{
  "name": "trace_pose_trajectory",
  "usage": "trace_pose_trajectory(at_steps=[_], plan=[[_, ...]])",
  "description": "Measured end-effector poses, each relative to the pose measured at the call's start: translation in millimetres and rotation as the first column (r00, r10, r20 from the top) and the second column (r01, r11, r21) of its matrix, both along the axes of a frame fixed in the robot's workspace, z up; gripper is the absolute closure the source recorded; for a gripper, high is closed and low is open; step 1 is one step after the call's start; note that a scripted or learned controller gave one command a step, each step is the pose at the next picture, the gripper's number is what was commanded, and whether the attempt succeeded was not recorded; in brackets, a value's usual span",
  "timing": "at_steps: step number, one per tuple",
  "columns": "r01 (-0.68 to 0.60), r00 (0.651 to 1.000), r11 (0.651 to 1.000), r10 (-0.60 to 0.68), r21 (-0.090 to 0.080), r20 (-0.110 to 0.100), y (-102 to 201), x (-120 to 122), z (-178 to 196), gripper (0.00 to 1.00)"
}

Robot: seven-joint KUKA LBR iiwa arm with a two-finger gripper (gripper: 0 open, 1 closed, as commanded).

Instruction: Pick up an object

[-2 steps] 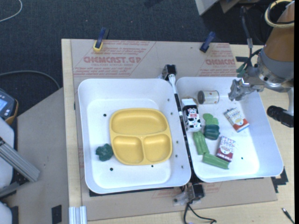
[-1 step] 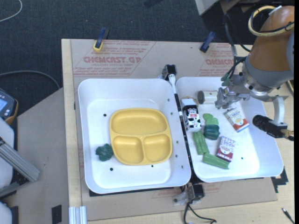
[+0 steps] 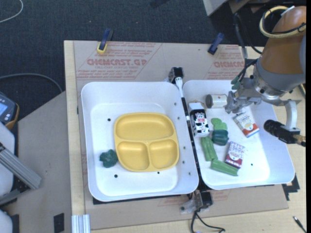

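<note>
The right bin [image 3: 272, 166] holds several small items. A black-and-white cow-print carton [image 3: 199, 122] lies by its left wall, and a pale cylinder [image 3: 216, 100] sits near the back. Toward the middle are a dark green lumpy piece [image 3: 219, 133], a green stick [image 3: 209, 149] and another green stick [image 3: 224, 167]. A red-and-white packet [image 3: 235, 154] rests near the front; a second red-and-white packet [image 3: 246, 124] lies further back. My gripper [image 3: 235, 106] hangs low over the back of this bin, between the cylinder and the second packet, with nothing visibly held.
The left bin [image 3: 92, 130] carries a yellow divided tray [image 3: 146, 141] and a small green broccoli-like piece [image 3: 108, 158]. A black fitting [image 3: 279, 129] sticks out from the arm over the right bin's right side. Clamps and cables sit along the bench's back edge.
</note>
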State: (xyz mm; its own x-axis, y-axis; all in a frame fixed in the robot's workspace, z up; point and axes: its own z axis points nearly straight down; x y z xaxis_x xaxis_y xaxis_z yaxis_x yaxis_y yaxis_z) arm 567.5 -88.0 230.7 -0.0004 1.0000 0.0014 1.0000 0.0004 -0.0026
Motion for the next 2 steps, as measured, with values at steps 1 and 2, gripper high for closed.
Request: trace_pose_trajectory(at_steps=[1,2], plan=[[0.002,1.000,1.000,-0.002,-0.001,-0.002,-7.3,-5.8,-15.7,1.00],[0.000,1.000,1.000,0.000,-0.002,0.005,-8.0,0.3,-10.1,1.00]])
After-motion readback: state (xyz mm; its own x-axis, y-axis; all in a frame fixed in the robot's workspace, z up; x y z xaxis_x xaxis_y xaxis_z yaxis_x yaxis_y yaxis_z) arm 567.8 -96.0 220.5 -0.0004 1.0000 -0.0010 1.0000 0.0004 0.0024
